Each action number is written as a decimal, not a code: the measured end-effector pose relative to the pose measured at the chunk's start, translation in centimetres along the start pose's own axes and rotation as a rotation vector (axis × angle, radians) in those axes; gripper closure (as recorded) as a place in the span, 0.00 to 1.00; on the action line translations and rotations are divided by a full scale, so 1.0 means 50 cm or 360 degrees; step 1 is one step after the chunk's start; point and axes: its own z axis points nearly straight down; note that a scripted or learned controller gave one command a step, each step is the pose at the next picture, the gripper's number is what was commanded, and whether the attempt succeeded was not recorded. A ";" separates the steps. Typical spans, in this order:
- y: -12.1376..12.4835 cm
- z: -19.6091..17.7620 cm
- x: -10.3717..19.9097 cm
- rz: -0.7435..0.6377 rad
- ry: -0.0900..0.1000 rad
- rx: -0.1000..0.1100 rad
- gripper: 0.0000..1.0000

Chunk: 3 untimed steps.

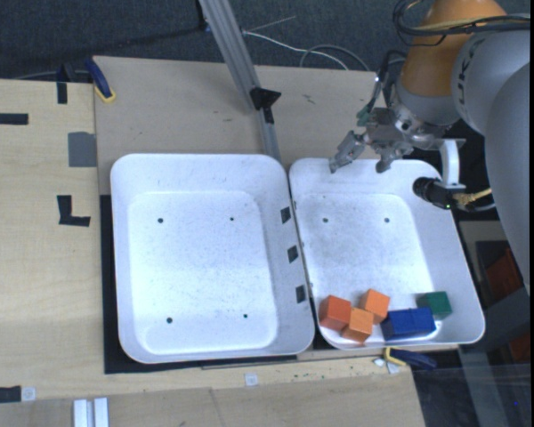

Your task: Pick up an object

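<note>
Down at the near edge of the right bin [445,238], the blocks sit bunched together: an orange block [335,310], a second orange block [375,303] and a third, smaller orange one [360,325] pressed close beside them, then a blue block [408,324] just to their right, and a green block [437,303] touching the blue one's far corner. The left bin [125,238] lies alongside, its rim meeting the right bin's. Further back, the gripper [362,157] hovers over the far rim of the right bin, fingers spread apart, nothing between them, well apart from the blocks. Above it, the orange band [445,38] and grey arm [503,87] come in from the right.
</note>
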 end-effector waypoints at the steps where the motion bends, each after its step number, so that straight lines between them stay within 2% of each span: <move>1: -0.023 0.171 0.031 0.0000 0.0003 0.0012 0.00; 2: -0.162 -0.088 0.072 0.0001 0.0002 -0.0012 0.00; 3: -0.246 0.035 0.108 0.0004 0.0004 0.0013 0.00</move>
